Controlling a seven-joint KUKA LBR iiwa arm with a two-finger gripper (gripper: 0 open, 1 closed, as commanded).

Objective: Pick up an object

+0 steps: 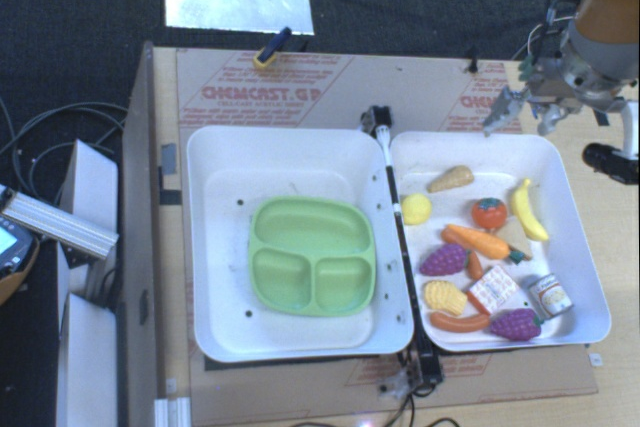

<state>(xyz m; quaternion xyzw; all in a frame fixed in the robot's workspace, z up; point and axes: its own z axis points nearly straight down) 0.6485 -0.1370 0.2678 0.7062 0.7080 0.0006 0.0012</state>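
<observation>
You see the gripper point(522, 111) released, its fingers spread and holding nothing, above the far edge of the right bin point(583, 215). The toys lie loose there; the banana point(528, 209) near the right wall is closest, so probably the easiest pick.

arm point(606, 5) cut off at right edge; small can point(549, 295) label unreadable.

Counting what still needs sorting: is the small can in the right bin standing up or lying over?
Tipped over. The can lies on its side near the bin's front right corner, one round end facing the camera.
</observation>
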